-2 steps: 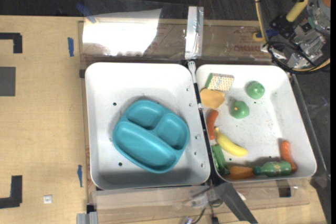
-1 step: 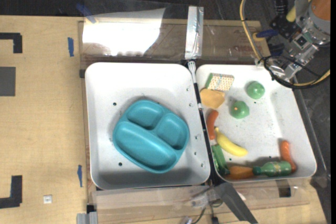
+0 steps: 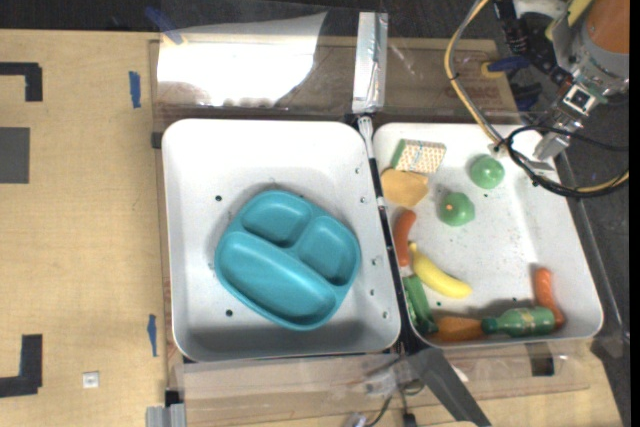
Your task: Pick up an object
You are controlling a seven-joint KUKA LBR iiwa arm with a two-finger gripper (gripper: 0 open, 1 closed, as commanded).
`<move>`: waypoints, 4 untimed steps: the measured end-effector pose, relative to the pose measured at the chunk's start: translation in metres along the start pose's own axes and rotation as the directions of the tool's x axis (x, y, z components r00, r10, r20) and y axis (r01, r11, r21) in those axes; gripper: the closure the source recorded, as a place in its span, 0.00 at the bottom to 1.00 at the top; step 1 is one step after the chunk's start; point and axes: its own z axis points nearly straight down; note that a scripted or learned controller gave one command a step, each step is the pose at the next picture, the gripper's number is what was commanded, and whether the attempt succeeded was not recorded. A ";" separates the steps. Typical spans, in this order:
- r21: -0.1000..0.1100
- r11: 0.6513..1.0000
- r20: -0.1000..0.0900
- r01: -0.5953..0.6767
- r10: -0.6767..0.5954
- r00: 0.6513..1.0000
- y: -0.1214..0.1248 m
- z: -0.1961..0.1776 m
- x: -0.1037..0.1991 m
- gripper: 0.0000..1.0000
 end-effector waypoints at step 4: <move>-0.001 0.879 -0.012 0.477 -0.477 0.879 0.010 -0.098 0.009 1.00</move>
